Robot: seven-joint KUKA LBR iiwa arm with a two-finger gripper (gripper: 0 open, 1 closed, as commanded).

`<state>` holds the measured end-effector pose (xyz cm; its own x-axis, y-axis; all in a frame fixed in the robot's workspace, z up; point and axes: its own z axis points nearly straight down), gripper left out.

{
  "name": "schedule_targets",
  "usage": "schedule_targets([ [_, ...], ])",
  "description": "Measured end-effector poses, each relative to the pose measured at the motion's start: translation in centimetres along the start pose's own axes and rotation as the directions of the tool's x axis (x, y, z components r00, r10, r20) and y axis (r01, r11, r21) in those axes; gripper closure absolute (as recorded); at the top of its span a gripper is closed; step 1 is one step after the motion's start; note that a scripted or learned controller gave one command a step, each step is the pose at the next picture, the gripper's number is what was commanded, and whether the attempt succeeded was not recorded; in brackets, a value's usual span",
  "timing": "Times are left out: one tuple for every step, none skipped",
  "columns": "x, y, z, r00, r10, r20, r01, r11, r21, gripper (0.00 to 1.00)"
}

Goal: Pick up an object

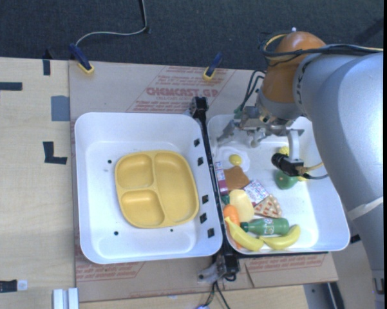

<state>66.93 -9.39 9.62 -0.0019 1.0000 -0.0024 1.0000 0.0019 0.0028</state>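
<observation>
Right of centre: gripper [257, 131] low over the right bin [322, 227].
Finger state unclear; toy food [257, 217] piled at lower frame.

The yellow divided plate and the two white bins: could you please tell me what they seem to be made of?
The yellow divided plate with three compartments looks like moulded plastic with a matte to satin finish: even colour, soft rounded ridges. The left white bin and the right white bin look like thin formed plastic, smooth and slightly glossy, with rounded corners and rolled rims; coated metal cannot be excluded.
</observation>
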Motion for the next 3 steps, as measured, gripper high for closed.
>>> schedule_targets([
  [-0.02, -0.1, 1.11, 1.0, 0.0, 0.0, 0.0, 1.0, 0.003, 0.0],
  [-0.08, -0.09, 1.11, 1.0, 0.0, -0.001, 0.0, 1.0, 0.003, 0.0],
  [-0.01, -0.09, 1.1, 1.0, 0.001, 0.0, -0.001, 1.0, 0.003, 0.0],
])
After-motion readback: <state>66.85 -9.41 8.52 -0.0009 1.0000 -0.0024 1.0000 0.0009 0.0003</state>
